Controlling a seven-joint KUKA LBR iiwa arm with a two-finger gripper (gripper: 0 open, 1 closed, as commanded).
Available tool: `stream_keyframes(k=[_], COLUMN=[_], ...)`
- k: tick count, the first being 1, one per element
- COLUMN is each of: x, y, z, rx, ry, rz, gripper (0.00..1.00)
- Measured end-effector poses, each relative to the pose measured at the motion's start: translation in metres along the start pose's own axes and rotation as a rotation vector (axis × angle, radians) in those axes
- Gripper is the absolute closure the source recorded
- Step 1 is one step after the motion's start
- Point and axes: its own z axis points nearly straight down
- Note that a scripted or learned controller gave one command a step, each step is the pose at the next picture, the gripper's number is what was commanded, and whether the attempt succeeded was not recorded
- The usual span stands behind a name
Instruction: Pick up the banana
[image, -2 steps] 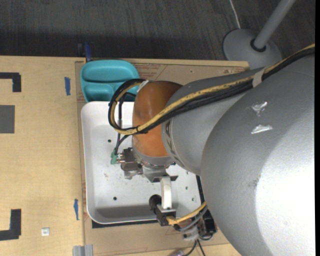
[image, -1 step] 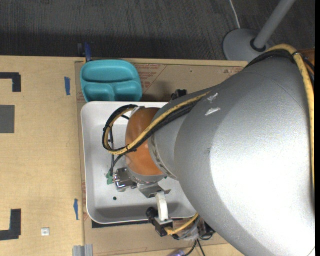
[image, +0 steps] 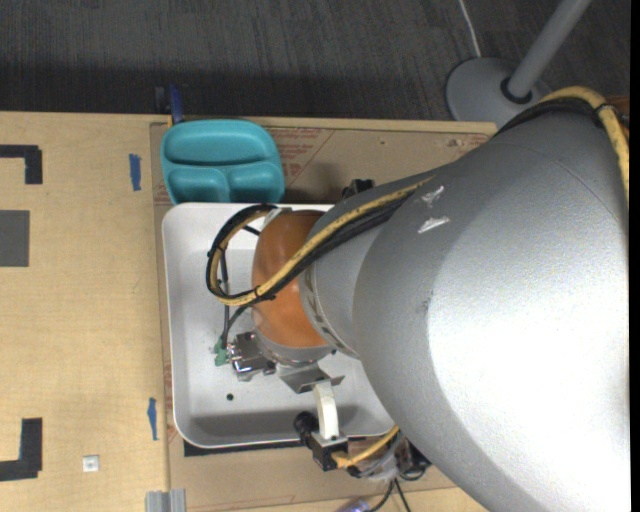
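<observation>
Dark grey carpet (image: 300, 50) lies beyond the cardboard-covered bench (image: 80, 300).

One white bin (image: 190, 330), one teal tray (image: 222, 160), one grey arm (image: 480, 300)

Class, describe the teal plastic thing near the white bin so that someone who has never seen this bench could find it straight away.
Start at the white bin under the grey arm. Just beyond its far edge, on the brown bench, sits the teal tray. It is the one bright blue-green, rounded, moulded piece with dividers, unlike the flat white bin and the arm's orange band.
</observation>
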Motion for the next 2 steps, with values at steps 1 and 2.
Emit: stream_keyframes(k=[1, 2], x=[0.0003, 0.0005], y=[0.0004, 0.0006], z=[-0.01, -0.0197], rx=[-0.001, -0.002], ry=[0.0, 0.0], rz=[0.001, 0.001], gripper=[1.0, 1.0])
